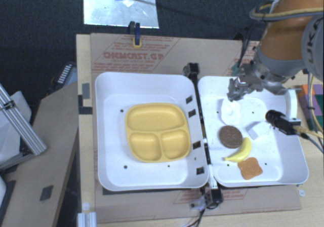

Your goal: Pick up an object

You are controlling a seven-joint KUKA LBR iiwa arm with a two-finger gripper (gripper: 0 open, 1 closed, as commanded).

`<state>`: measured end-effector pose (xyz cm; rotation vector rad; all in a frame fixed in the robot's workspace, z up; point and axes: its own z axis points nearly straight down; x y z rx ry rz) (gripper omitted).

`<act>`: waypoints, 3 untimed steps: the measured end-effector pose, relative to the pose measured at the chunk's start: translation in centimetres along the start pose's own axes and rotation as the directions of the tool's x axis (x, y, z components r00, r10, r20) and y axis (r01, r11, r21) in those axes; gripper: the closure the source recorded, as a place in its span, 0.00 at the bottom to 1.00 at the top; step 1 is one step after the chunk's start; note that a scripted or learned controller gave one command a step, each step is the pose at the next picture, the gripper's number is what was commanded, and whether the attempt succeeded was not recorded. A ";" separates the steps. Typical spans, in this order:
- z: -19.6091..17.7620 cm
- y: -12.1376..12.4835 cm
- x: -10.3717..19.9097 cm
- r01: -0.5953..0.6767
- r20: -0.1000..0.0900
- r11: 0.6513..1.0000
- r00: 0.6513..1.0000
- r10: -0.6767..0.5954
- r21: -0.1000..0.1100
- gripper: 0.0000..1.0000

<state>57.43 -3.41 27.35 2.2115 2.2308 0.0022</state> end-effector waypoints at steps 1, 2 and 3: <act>0.2 1.0 4.4 0.000 0.000 1.000 1.000 0.000 -0.001 1.00; 0.4 2.6 9.0 0.001 -0.001 1.000 1.000 -0.001 -0.002 1.00; 1.3 2.9 14.2 0.000 0.000 1.000 1.000 0.000 0.000 1.00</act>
